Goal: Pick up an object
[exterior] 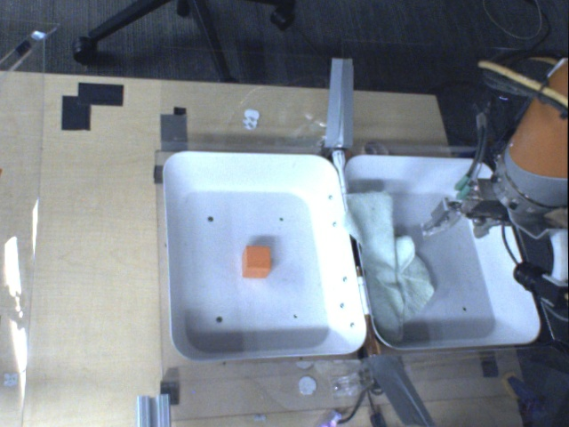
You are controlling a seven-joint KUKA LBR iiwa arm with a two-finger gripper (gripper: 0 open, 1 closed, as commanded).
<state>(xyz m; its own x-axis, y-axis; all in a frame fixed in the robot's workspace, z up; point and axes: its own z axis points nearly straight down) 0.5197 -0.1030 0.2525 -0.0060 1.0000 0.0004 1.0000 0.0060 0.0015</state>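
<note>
An orange cube lies near the middle of the left bin. A crumpled white cloth rests along the left side of the right bin. My gripper hangs over the right bin's upper middle, just right of the cloth and above the bin floor. Its two fingers stand apart, open, with nothing between them. The orange-banded wrist sits behind it at the right edge.
A grey metal post rises at the back between the bins. An office chair base stands on the dark floor beyond the bench. Cables hang beside the arm at the right.
</note>
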